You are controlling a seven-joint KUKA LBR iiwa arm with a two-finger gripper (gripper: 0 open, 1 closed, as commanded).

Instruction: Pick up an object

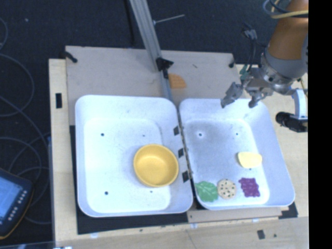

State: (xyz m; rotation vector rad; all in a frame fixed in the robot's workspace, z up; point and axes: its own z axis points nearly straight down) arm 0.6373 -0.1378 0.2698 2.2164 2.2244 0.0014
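Hand (pixel 241 98) spread, holding nothing; one yellow bowl (pixel 155 165) left, four food pieces right.

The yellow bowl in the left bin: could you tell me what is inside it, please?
Nothing shows inside the yellow bowl; its inner surface looks bare. It sits in the left bin, and the patch of bin floor under it is covered, so unseen.

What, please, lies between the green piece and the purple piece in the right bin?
In the camera view, a round cookie sits between the green piece and the purple piece, along the right bin's near edge.
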